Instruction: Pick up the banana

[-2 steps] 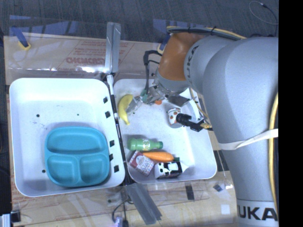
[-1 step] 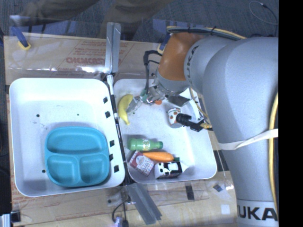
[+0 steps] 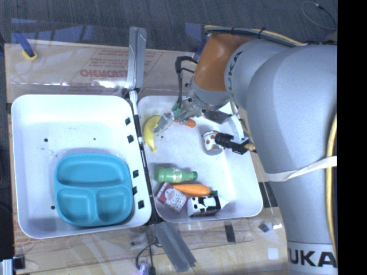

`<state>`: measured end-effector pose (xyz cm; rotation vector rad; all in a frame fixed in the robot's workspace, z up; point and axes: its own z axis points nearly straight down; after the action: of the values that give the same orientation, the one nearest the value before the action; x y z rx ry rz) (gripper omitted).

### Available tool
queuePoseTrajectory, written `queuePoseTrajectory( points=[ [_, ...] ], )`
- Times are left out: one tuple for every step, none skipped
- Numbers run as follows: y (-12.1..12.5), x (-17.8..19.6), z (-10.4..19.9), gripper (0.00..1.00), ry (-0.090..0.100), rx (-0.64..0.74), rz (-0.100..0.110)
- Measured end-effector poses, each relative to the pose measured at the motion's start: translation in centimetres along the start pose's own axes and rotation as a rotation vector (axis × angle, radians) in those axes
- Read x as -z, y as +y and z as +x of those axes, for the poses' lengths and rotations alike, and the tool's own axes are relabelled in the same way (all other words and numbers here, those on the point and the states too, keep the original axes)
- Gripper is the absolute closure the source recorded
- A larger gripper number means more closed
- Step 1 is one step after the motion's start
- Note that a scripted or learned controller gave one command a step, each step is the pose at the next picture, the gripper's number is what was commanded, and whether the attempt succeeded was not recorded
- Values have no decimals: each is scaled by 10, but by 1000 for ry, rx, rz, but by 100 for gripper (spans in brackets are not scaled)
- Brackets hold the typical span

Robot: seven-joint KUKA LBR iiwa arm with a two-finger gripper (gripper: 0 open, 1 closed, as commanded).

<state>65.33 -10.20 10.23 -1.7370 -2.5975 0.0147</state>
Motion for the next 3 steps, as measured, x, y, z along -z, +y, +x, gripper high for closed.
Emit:
queuePoseTrajectory(
  points=[
    [-54, -15, 21, 0, -6, -22, -12],
    [-3, -14, -4, 0, -5, -221, -6],
    [17, 88, 40, 0, -10, 114, -16]
  ],
)
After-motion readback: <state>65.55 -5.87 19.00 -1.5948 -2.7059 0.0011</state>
